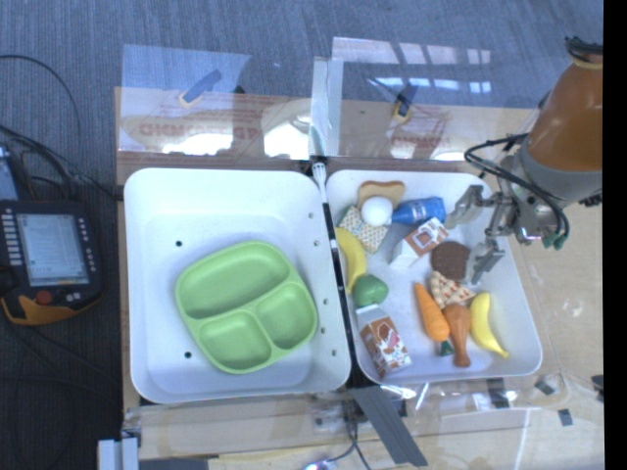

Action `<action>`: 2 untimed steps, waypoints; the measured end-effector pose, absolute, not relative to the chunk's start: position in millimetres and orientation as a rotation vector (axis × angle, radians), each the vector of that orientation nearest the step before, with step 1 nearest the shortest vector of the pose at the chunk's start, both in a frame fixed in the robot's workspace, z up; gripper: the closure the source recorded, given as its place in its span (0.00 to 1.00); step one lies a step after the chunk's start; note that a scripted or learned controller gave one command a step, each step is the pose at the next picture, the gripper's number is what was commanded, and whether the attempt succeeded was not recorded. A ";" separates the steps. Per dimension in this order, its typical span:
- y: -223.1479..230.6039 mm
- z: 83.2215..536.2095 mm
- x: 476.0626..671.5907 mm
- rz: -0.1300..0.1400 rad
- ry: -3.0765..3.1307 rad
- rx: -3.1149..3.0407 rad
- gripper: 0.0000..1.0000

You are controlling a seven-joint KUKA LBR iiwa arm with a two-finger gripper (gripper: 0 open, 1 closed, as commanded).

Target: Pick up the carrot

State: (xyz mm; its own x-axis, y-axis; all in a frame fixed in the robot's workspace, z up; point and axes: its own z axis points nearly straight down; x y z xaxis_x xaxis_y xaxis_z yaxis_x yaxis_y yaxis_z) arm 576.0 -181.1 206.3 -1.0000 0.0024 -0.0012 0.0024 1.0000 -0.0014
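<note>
Orange carrot lay in the right bin at about 5 o'clock, touching a drumstick and waffle. Tool hovered at 2 o'clock with fingers apart, nothing held. Best approach: align along the carrot, descend clear of neighbours.

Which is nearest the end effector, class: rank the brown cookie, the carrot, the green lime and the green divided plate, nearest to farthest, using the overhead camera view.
Measured from the end effector, over the right bin:
1. Brown cookie, just beside it, towards the bin's middle.
2. Carrot, lower in the right bin, by the banana.
3. Green lime, near the divider.
4. Green divided plate, in the left bin.
</note>
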 end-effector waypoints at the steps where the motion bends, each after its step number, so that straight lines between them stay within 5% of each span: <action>1: -139.1 90.9 526.0 -0.007 3.108 -0.374 0.00; 2: -138.1 102.6 529.2 -0.012 3.100 -0.375 1.00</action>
State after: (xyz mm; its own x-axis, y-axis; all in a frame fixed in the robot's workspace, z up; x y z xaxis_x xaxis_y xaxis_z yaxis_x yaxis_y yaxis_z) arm 529.2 -138.1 102.6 -0.9709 -0.2386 -0.0177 -0.2385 0.9711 -0.0100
